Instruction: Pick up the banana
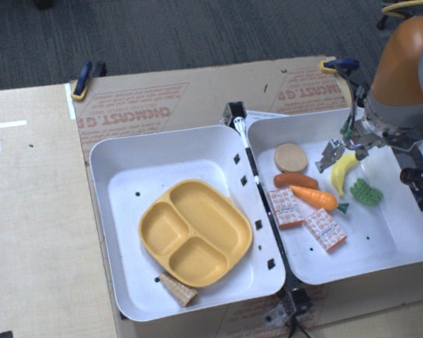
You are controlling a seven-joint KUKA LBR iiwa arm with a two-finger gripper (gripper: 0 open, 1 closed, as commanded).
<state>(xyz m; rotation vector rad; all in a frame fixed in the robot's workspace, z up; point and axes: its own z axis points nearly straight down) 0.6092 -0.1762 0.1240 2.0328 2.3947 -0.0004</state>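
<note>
We are seeing the metal two-finger pincer (346,151) reaching into the right-hand shallow white bin (407,243) from the right, and it is sitting right at the upper end of the small yellow banana (340,173). Whether it is clenched on the fruit or released, we cannot tell. The banana is lying in the upper middle of that bin, curving downward from the pincer. Just to its right, a green leafy toy vegetable (367,192) is lying; just to its left, an orange toy carrot (315,196) is slanting across the bin floor, touching a brown toy sausage (296,182) above it. A round tan disc (290,157) is resting further up. Two red-and-white patterned packets (285,208) are lying below the carrot, one near the bin's left wall, the other (325,230) toward the centre. The left-hand white bin (110,162) is holding a yellow three-compartment plastic tray (195,232), with a brown cracker-like block (178,290) tucked against its lower edge. Both bins are sitting on cardboard atop the pale wooden desk (36,249).
</note>
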